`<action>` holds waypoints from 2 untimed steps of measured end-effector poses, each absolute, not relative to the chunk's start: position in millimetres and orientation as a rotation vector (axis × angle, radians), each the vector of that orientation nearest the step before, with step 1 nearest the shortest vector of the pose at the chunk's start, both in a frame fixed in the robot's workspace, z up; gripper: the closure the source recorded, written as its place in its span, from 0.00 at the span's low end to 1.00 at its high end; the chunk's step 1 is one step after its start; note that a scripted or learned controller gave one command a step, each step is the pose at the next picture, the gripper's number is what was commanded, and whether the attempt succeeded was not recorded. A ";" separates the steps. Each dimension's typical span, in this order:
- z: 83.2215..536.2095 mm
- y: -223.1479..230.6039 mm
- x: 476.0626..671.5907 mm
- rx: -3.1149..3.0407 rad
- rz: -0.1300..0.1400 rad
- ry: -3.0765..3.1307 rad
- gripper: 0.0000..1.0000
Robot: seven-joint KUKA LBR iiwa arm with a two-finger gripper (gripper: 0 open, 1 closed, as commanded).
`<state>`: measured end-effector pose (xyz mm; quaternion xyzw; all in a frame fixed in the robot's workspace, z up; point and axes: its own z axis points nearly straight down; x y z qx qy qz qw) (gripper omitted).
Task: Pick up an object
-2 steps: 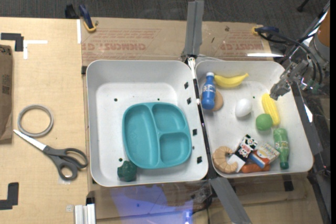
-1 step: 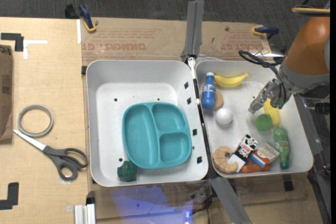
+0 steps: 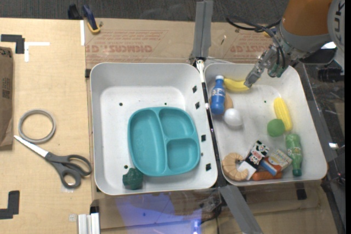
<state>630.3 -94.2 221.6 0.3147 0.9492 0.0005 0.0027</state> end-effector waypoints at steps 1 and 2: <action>265.5 -106.8 650.8 1.181 -0.001 2.906 1.00; 103.6 -102.7 616.7 1.101 0.000 2.941 1.00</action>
